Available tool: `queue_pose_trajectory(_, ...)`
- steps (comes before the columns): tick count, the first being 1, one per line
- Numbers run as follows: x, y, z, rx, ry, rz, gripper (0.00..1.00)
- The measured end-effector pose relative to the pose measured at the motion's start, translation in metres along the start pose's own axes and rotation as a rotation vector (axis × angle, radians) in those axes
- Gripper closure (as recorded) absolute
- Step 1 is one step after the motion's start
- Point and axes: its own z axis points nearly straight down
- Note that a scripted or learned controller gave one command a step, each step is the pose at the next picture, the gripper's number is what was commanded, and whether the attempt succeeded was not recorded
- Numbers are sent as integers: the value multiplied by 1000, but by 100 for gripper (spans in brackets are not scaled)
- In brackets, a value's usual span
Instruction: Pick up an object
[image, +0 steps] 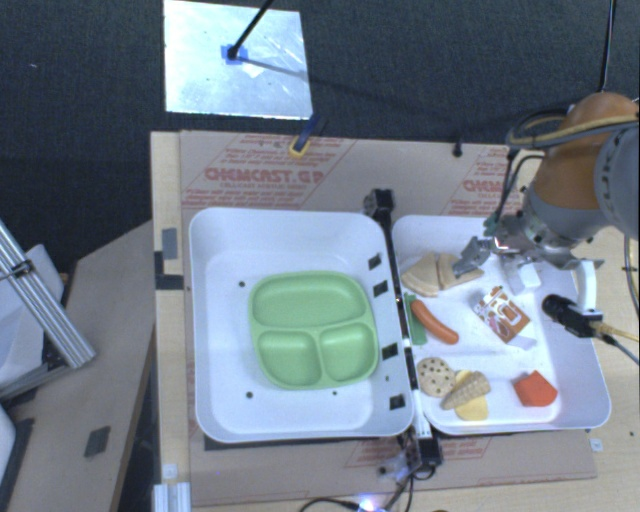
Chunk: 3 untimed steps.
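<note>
**Gripper hanging over right bin's far side, items crowded beneath**

The arm (585, 165) is being reached in from the right w/ its orange band uppermost, and the gripper (497, 248) is being held over the far part of the right bin (600, 400). Whether anything is gripped, or how wide it is set, cannot be told from this angle; nothing is seen hanging from it.

Objects avail. for picking are all being kept in the right bin. A tan bread slice (432, 272) is lying just beside the gripper, toward the divider. A red sausage (435, 322) is lying slantwise near it, close to the bin's left wall. A small red-and-white carton (503, 313) is lying mid-bin, below the gripper. Along the near edge, a round cookie (434, 375) and a tan ridged piece (466, 387) are being crowded together w/ a yellow piece (473, 408) touching the latter; an orange-red block (536, 389) is sitting apart to the right.

The left bin (215, 300) is being occupied by a green divided plate (310, 330), approx. central, well apart from the gripper.

A black cylindrical attachment (566, 316) is being held out beside the wrist, over the right bin's right side.
</note>
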Motion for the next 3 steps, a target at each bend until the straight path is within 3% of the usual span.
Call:
queue_pose_trajectory(1,-3,9,55,-1,0,0,0)
queue_pose_trajectory(2,-3,10,71,-2,-1,0,0)
queue_pose_trajectory(3,-3,11,60,-5,-1,0,100)
